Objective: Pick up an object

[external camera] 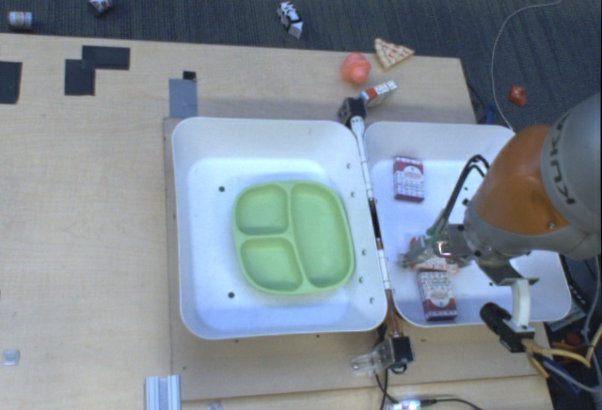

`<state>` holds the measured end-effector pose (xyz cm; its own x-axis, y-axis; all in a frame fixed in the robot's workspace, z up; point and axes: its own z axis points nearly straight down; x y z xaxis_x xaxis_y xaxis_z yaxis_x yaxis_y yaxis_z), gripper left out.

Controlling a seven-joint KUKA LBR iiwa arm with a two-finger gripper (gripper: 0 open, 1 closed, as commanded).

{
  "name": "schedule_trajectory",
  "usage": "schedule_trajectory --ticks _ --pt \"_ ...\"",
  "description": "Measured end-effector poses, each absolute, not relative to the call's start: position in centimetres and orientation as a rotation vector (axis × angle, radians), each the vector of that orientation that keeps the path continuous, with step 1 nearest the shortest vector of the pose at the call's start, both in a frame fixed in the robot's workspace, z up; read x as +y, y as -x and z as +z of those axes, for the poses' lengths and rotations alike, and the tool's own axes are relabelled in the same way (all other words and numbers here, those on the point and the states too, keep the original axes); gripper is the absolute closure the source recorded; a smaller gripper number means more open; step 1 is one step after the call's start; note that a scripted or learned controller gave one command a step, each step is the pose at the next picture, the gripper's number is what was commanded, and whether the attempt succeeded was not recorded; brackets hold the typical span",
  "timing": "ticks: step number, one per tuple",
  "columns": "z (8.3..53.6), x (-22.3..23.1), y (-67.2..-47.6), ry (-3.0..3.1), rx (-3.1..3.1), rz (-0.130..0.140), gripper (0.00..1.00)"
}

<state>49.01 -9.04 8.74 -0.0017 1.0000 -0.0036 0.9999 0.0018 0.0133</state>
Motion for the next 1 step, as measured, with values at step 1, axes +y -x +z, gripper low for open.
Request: schedule_trajectory --ticks 1 --pt "9.80 -9.00 -49.15 -2.207 2.215 0.015 1.00"
